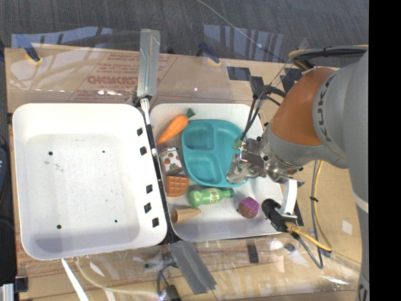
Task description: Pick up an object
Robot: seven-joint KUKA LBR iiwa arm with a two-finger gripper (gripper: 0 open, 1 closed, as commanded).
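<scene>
My wrist covers my gripper, so I cannot tell how it stands. It also hides the right edge of the teal tray and part of the right bin. The picture on the small carton is too small to read.

Two shallow white bins sit side by side on the counter: one bin on the left of the frame and one bin right of centre. The right-hand bin holds seven things: one teal divided tray, one orange carrot, one small printed carton, one brown waffle, one green bottle, one ice-cream cone and one purple round piece. One grey arm with a single orange band reaches in from the right.
</scene>
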